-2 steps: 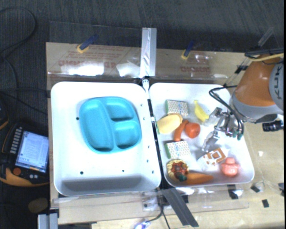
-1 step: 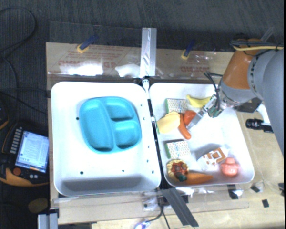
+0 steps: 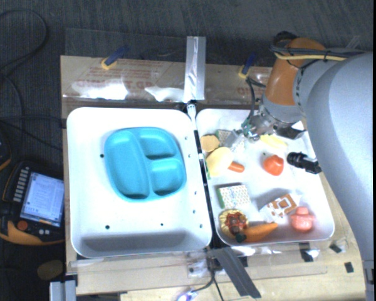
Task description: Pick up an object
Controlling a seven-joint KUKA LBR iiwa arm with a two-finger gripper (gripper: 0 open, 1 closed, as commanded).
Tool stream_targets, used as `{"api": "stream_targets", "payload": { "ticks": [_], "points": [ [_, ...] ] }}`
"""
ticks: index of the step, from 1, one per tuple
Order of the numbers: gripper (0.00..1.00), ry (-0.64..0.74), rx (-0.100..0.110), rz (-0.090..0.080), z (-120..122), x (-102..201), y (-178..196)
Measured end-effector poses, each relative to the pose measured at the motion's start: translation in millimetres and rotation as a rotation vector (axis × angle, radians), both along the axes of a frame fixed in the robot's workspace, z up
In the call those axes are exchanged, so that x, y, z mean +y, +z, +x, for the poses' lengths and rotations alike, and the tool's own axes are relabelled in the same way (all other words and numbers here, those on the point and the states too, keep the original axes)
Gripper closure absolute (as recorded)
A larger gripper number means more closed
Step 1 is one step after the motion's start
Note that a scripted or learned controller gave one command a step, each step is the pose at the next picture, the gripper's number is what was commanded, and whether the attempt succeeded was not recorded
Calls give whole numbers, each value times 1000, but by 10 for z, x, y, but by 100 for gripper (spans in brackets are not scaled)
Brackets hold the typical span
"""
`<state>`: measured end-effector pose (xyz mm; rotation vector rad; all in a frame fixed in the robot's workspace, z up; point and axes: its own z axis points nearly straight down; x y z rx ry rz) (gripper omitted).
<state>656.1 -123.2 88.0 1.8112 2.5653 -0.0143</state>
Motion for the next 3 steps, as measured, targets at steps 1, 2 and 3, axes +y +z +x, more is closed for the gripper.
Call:
{"api": "stream_targets", "payload": {
  "ticks": [1,2,3],
  "points": [
    [0,-193,-3,3,118,-403,123],
    [0,-298,-5,3,-37,-260,1600],
    [0,-461,-3,1,13,-389,321]
  ]
}}
